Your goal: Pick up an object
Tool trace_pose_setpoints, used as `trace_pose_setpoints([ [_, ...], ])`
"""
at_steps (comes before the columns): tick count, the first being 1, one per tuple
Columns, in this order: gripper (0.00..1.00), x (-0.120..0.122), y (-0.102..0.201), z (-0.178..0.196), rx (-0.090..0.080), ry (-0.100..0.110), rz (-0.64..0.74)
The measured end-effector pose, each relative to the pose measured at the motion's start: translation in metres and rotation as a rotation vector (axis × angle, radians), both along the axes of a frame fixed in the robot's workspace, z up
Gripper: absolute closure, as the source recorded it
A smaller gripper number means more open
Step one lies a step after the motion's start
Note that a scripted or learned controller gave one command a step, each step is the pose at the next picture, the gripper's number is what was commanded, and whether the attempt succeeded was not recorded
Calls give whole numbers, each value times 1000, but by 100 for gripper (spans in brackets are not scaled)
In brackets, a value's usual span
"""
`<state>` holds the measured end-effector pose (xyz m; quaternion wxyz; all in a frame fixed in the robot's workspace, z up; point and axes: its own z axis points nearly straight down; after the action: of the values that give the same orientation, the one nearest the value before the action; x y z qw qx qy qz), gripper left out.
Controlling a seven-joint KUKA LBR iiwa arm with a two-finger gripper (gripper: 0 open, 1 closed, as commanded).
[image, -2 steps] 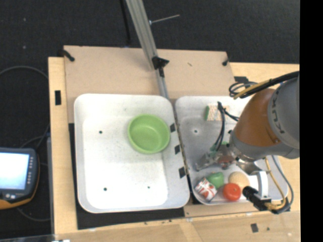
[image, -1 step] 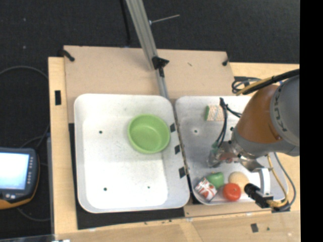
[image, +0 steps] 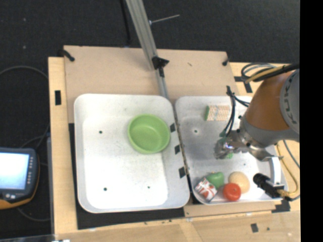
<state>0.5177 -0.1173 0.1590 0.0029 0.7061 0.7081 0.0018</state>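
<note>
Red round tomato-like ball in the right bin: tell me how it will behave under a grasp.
The red round ball will probably roll if nudged, being rounded. Its smooth-looking skin may slip from the fingers. A pale egg-shaped object and a green pepper-like piece crowd it, so neighbours may shift.

Bench (image: 116, 69): tan board top, set on dark floor.
Left bin (image: 91, 185): shallow, white, lying flat on bench.
Right bin (image: 194, 110): shallow, white, touching left bin's edge.
Beneath bins: dark mat, possibly, showing at front edge.
Bench corners: black clips.
</note>
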Motion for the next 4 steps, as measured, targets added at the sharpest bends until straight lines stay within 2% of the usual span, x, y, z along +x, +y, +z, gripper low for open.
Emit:
trace_pose_setpoints([
  [1, 100, 1, -9, 61, -1, -2, 0],
  [2, 100, 3, -13, 105, -1, 0, 1],
  [3, 100, 4, -14, 129, 0, 2, 2],
  [4, 100, 3, 29, 127, 1, 5, 3],
])
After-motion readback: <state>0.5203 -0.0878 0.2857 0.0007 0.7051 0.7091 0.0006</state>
